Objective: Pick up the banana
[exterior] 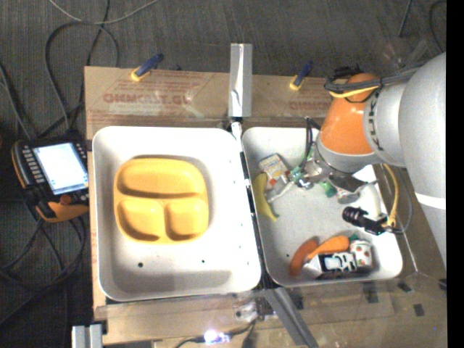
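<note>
The banana (263,197), yellow and slightly curved, lies along the left wall of the right bin (395,267), pointing toward the front. My gripper (287,183) hangs over the middle of that bin, just right of the banana's upper end and very close to it. Nothing is seen between its tips. The orange band of the wrist (348,125) rises behind it.
A small white carton (271,165) sits just behind the gripper, and green bits (328,189) lie under the wrist. An orange carrot-like piece (313,250) and a printed box (346,260) lie at the bin's front. The left bin (105,267) holds a yellow divided tray (163,199).
</note>
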Controlling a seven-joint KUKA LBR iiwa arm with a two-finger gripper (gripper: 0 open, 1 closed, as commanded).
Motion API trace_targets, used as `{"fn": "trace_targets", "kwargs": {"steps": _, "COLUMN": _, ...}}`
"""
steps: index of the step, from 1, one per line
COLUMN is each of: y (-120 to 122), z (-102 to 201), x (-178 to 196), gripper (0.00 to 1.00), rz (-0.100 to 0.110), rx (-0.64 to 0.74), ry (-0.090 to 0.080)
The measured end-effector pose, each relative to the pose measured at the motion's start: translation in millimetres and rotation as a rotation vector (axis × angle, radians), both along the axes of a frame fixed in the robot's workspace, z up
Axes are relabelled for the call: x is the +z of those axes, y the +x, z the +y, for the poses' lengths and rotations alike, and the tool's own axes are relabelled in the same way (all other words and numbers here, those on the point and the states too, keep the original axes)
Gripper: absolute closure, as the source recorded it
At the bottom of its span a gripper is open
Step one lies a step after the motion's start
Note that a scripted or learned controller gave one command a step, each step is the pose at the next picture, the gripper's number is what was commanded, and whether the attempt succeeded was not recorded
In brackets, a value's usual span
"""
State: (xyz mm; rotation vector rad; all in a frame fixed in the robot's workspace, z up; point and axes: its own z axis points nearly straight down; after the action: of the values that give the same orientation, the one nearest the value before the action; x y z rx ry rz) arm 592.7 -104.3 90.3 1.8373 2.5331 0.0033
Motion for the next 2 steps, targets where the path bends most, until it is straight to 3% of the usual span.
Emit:
{"fn": "trace_targets", "kwargs": {"steps": 1, "y": 7, "z": 2, "x": 0, "gripper": 0.0, "rz": -0.004, "rx": -0.347, "ry": 0.008}}
{"fn": "trace_targets", "kwargs": {"steps": 2, "y": -49, "z": -2, "x": 0, "gripper": 0.0, "rz": -0.006, "rx": -0.599, "ry": 0.011}}
